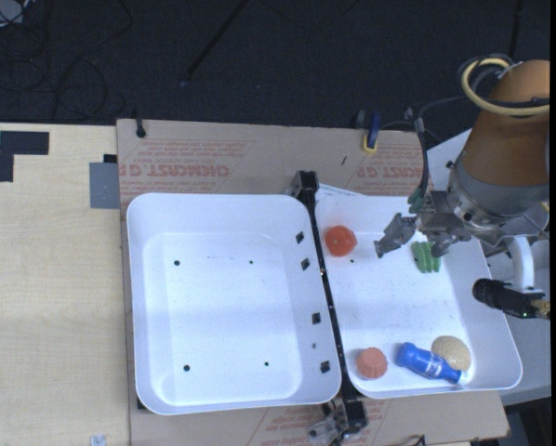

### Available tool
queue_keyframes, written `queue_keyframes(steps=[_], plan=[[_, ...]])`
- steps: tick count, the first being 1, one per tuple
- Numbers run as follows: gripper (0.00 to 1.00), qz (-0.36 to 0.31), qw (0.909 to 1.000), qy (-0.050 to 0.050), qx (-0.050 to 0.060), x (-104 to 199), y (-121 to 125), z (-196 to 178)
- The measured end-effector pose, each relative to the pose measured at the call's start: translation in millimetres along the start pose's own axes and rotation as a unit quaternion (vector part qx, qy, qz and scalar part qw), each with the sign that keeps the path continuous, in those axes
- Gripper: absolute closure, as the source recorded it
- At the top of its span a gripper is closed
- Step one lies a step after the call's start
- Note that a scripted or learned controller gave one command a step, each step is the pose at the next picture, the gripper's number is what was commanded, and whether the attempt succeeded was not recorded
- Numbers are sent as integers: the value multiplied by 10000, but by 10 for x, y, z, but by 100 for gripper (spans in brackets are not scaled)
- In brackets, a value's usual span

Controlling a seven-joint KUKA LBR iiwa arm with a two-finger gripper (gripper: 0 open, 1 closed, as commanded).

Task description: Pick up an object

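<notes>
My gripper (414, 242) hangs over the back of the right bin (487, 342), and its fingers look spread open. One finger (391, 237) points left toward a red-orange ball (340, 241). A small green object (429, 255) lies just under the other side of the gripper, and I cannot tell whether they touch. Along the bin's front sit a round pinkish-orange piece (372, 362), a blue bottle (429, 361) lying on its side, and a tan ball (452, 350) against it.
The left bin (143, 249) stands beside the right one, with a black divider (320, 277) between them. Brown cardboard (213, 156) lies under both bins. A black fixture (506, 297) sticks out at the right bin's right rim.
</notes>
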State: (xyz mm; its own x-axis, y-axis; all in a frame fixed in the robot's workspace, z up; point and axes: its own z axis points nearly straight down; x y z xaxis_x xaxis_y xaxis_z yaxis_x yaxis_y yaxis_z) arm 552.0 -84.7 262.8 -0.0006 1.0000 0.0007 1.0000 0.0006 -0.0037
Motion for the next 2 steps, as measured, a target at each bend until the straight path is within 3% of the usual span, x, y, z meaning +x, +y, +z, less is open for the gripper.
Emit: queue_keyframes(steps=[1,2], plan=[[100,-3,10000,3,11,-3,-1,-96],[100,-7,10000,-1,-30,83,-475,-678]])
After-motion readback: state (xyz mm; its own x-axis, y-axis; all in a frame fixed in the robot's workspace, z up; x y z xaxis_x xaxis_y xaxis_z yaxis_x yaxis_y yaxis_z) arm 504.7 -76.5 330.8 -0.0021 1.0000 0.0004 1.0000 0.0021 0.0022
